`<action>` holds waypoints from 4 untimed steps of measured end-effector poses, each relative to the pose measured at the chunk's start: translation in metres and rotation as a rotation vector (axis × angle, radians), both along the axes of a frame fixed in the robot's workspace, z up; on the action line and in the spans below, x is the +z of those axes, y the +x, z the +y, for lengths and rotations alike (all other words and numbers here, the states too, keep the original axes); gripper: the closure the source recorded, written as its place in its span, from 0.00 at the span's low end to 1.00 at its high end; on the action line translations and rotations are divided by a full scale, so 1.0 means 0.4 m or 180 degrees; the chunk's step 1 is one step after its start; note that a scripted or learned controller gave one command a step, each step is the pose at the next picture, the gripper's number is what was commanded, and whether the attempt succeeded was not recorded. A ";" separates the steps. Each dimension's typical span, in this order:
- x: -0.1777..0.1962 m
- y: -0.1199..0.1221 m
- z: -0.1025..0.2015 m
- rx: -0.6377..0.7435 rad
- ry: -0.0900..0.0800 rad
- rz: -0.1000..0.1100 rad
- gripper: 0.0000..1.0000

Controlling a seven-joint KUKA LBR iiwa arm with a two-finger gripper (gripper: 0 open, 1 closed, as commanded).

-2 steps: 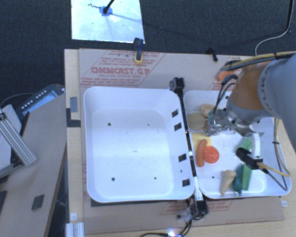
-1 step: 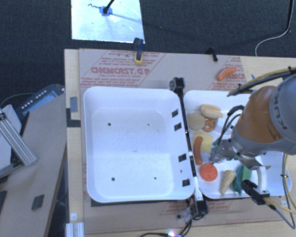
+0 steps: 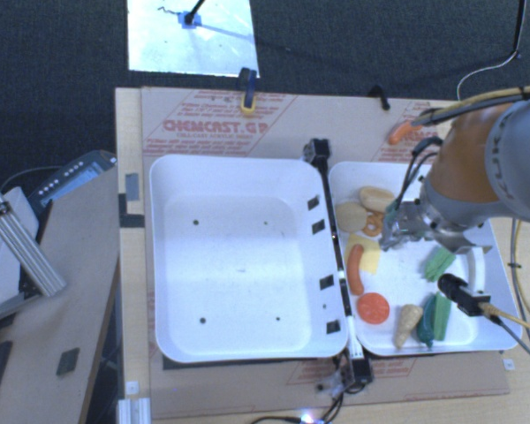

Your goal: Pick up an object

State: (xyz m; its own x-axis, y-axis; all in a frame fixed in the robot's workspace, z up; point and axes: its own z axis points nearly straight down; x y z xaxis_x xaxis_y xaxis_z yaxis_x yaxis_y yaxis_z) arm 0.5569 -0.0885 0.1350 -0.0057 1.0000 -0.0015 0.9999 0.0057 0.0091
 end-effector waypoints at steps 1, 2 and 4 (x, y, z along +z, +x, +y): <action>0.019 -0.006 -0.001 -0.0001 0.0004 0.0018 1.00; -0.113 -0.157 0.007 -0.0020 0.0011 0.0054 1.00; -0.125 -0.065 0.000 -0.0019 0.0006 0.0028 1.00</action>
